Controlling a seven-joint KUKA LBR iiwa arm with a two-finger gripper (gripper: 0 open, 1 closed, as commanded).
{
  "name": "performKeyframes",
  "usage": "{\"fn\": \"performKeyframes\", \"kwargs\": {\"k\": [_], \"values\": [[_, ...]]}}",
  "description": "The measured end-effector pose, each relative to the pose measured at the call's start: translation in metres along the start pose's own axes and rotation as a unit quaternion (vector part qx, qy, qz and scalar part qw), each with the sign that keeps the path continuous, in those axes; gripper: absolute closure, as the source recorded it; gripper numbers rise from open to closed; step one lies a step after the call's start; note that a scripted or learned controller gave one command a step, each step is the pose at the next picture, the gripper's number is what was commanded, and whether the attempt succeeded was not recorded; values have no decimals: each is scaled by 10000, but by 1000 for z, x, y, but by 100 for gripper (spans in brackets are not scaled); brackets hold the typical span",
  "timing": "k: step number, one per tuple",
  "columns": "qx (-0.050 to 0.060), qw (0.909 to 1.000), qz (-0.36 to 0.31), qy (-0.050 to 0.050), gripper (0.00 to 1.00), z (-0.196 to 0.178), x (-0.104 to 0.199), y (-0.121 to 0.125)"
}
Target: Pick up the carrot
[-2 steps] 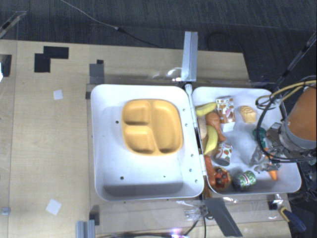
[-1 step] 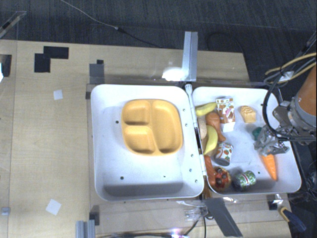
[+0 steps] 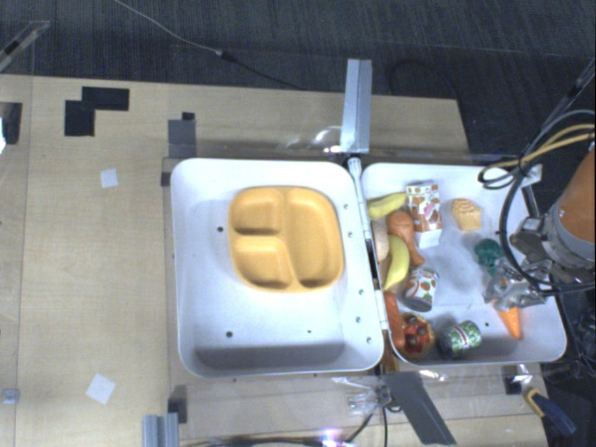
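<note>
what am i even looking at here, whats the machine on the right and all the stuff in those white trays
You are looking down at a slant from a single camera fixed above a wooden bench. Two shallow white bins sit side by side on it. The left bin holds a yellow divided plate. The right bin is full of toy groceries: two bananas, small cartons, a biscuit-like piece, a green can and, near the right wall, a small orange carrot. The machine is a robot arm reaching in from the right; its orange band shows at the edge. Its gripper, a two-finger claw, hangs right above the carrot, which is what it is meant to pick up. The picture does not show clearly whether it has grasped it.
</note>
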State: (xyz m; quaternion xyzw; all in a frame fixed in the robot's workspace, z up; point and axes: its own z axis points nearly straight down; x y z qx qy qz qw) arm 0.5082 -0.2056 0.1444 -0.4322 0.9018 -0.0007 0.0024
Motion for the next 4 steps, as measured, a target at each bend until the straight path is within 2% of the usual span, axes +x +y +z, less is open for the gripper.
{"fn": "performKeyframes", "kwargs": {"k": [1,2,3,4], "values": [[41,9984,-572,-11,100,54,5,6],[36,9999,126,-25,100,-24,-54,34],[7,9979,649,-1,100,26,-7,-10],[12,9979,641,-7,0,25,-8,-10]]}}
